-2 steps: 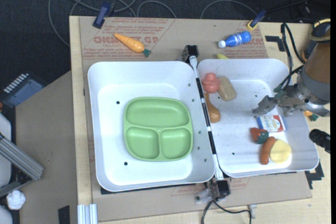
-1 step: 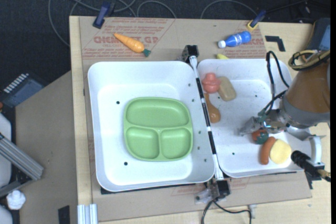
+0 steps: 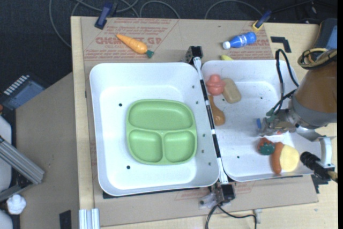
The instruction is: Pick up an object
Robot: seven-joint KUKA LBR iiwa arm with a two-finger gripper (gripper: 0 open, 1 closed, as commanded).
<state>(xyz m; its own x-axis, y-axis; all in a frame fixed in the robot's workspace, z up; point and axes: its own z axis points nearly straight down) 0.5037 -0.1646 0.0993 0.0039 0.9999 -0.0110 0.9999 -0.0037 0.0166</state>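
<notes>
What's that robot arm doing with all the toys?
The robot arm is reaching into the right bin, and its gripper is low over the bin floor, just above a small red and green toy and a yellow toy. A pink toy and a tan one lie at the far left side of that bin. The left bin has a green divided tray. A toy carrot and a blue bottle lie outside the bins.

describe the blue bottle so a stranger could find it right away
Start at the right white bin and look just beyond its far edge, onto the cardboard sheet. The small blue bottle lies there on its side. It has a white cap, unlike the orange carrot farther left.
</notes>
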